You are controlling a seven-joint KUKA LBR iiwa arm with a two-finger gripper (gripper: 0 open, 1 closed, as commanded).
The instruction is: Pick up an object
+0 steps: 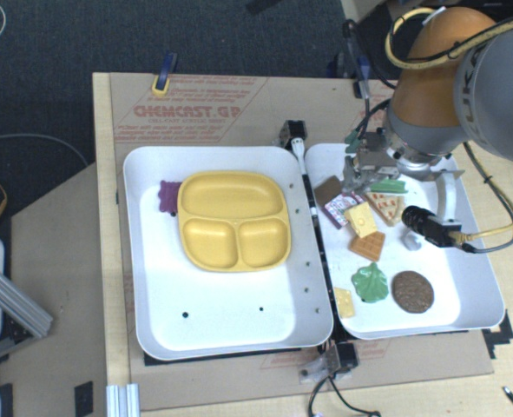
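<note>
Over the right-hand bin [473, 307] your gripper [358, 177] hangs low above a tight heap — pizza slice [384, 205], yellow cheese block [362, 221], waffle piece [368, 247] — so you may snag two or nudge all aside; whether its claw is spread, you cannot tell.

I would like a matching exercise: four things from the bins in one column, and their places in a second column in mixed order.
Things:
1. yellow divided plate
2. purple piece
3. brown round cookie
4. green leafy piece

Places:
A. right bin, near its front right corner
B. left bin, middle
C. right bin, just left of the cookie
D. left bin, against the plate's left edge

Pairs: 1-B, 2-D, 3-A, 4-C
</note>
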